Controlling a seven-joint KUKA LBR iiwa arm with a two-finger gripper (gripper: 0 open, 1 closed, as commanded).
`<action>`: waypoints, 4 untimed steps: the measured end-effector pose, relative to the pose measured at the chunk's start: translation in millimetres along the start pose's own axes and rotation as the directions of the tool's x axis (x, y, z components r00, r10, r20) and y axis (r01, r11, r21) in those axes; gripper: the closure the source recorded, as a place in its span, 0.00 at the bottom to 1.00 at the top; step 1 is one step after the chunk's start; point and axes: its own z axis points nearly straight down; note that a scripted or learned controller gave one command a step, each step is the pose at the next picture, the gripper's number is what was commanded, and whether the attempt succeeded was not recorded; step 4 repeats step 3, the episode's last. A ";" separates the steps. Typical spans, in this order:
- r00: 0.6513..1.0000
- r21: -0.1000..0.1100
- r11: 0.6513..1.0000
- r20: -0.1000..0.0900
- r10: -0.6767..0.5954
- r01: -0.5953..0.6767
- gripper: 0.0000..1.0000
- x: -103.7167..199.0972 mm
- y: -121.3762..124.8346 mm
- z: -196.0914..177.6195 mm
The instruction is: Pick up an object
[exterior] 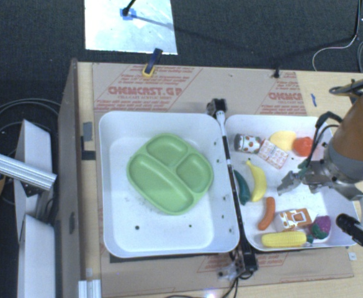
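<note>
You had a yellow banana [256, 179] lying flat just left of the gripper [288, 184], an orange sausage [267, 213] below-left of it, and a small printed carton [293, 218] just below.

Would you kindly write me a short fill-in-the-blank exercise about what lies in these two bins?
1. The divided plate in the left bin is ____ in colour.
2. The banana lies in the ____ bin.
3. The corn cob lies near that bin's ____ edge.
4. The plate has ____ compartments.

Missing words: green; right; front; three
</note>
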 end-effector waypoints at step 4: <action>1.000 -0.009 1.000 0.000 -0.012 0.012 1.00 101.1 37.5 -26.6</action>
